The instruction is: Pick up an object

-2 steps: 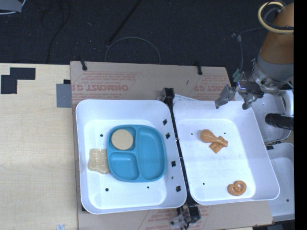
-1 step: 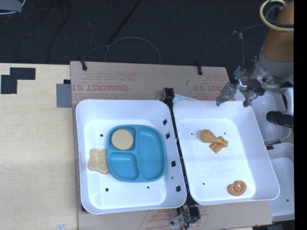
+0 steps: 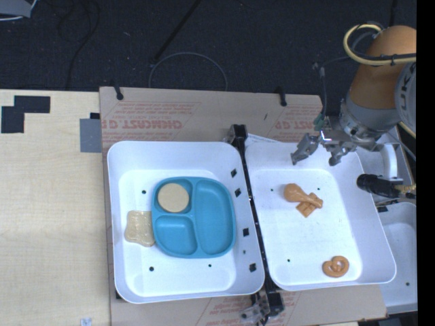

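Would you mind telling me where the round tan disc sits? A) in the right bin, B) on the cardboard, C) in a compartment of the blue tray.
C: the round tan disc lies in the upper-left compartment of the blue tray, in the left bin.

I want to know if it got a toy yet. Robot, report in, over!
Gripper open, over right bin's back edge, holding nothing. Chicken leg and pretzel lie loose in that bin. Nothing in the way.

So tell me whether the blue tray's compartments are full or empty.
Mostly empty: the blue tray holds one round tan piece in its upper-left compartment.
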Tool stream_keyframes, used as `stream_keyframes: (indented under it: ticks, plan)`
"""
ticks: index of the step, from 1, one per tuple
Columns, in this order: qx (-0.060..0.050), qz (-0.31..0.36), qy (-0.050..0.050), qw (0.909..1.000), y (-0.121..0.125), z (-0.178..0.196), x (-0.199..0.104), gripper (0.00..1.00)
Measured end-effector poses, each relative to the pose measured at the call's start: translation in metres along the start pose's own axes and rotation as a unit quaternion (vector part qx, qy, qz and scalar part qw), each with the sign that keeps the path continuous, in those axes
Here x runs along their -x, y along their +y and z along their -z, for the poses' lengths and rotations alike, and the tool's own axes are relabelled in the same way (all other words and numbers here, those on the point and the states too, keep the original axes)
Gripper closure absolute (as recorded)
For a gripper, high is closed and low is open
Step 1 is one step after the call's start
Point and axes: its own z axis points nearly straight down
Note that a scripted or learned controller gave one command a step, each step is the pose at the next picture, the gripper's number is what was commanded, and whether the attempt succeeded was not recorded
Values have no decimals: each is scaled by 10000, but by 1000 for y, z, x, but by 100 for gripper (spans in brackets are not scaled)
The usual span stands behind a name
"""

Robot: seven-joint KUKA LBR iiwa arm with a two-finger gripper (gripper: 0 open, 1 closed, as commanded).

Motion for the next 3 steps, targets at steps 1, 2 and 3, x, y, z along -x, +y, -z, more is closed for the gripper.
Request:
stream_keyframes:
  ticks: [1, 2, 3]
  plan:
    - [-2, -5, -2, 10000, -3, -65, -1, 0]
    - [10, -7, -5, 10000, 0, -109, -1, 0]
    - [23, -16, -6, 10000, 1, -96, 0, 100]
